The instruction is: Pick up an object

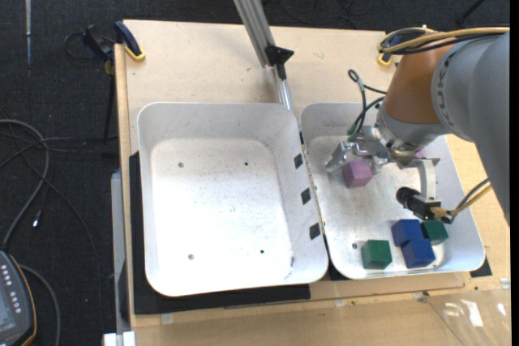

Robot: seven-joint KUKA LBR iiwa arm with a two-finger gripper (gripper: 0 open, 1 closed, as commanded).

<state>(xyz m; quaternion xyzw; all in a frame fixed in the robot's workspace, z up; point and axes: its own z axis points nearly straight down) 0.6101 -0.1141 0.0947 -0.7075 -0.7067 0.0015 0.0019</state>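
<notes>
In the right bin [324, 130] a pale purple block [358, 173] lies near the middle. My gripper [352, 157] hangs directly over it, at or just touching its upper edge, and its metal parts hide the block's top. Whether the block is gripped I cannot tell. The grey arm with its orange band [412, 89] reaches in from the right above the bin.
At the right bin's front corner sit a green block [375, 254], two blue blocks [413, 242] and a small dark green block [435, 230]. The left bin [154, 134] lies beside it. A slanted metal pole [247, 0] crosses the back of the bench.
</notes>
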